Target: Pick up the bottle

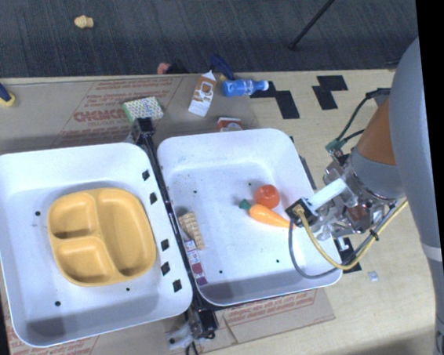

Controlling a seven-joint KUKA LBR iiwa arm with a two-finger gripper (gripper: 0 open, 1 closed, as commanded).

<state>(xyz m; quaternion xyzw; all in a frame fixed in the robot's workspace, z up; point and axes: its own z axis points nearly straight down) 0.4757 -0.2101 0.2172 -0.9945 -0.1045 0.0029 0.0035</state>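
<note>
A small blue bottle [238, 87] lies on its side on the cardboard behind the right bin [227, 150], outside both bins. My gripper [322, 211] hangs over the right rim of the right bin, far from the bottle and nearer the front. It sits just right of an orange carrot [267, 216]. A yellow cable loops below the gripper. Nothing shows held in it.
In the right bin a red-orange ball [266, 195] touches the carrot, and a waffle-textured piece [189, 229] lies by the left wall. The left bin [10, 187] holds a yellow divided plate [100, 234]. A small carton [202, 94] and a green sponge [143, 108] lie near the bottle.
</note>
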